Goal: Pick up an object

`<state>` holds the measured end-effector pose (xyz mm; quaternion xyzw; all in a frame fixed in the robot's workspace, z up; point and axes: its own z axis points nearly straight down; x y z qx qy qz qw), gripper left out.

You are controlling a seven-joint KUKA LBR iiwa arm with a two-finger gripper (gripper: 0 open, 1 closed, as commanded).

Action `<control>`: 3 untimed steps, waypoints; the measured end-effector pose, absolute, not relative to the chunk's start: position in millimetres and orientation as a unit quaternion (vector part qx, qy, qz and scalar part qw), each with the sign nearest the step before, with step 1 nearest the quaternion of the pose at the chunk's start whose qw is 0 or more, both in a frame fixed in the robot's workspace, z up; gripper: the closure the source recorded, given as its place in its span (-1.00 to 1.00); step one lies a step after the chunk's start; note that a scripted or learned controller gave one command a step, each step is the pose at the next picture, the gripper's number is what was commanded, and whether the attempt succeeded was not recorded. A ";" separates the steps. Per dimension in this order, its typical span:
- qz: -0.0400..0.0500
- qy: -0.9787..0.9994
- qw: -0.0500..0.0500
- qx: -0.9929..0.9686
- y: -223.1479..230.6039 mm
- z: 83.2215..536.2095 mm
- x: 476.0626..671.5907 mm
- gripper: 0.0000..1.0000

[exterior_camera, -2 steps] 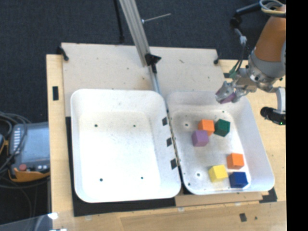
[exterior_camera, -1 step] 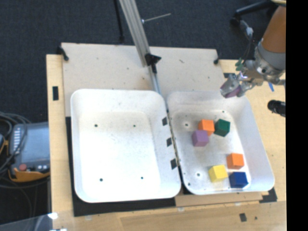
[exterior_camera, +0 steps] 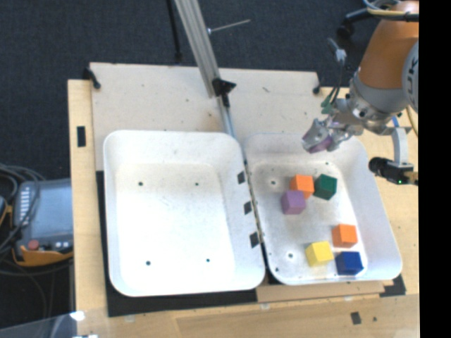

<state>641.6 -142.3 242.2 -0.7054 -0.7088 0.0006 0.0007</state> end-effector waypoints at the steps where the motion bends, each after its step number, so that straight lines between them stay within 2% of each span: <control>1: 0.000 -0.709 0.001 -0.705 -100.5 242.8 630.2 1.00; 3: 0.001 -0.709 0.001 -0.705 -19.1 227.8 594.3 1.00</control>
